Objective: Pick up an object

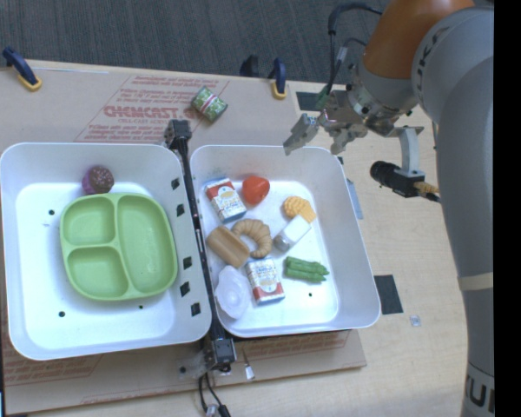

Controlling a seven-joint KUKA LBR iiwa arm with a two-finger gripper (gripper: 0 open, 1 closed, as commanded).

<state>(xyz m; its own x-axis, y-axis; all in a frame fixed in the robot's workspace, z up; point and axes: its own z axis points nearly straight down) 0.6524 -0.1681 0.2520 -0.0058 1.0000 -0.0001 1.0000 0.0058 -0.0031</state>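
My gripper (318, 139) hangs open over the far rim of the right bin (358, 278), with nothing between its fingers. Below it in that bin lie a red tomato (255, 189), a red-and-white carton (225, 200), an orange piece (299, 208), a white bottle (292, 231), a croissant (255, 234) and a bread roll (226, 247). Nearer the front are green beans (306, 270), a second carton (265, 281) and a clear cup (232, 294). The tomato is the closest item to the gripper.
The left bin (17, 320) holds a green divided plate (119, 245) and a purple ball (97, 180) at its far edge. A green can (209, 103) lies on the cardboard behind the bins. Blue clamps (279, 76) stand along the far edge.
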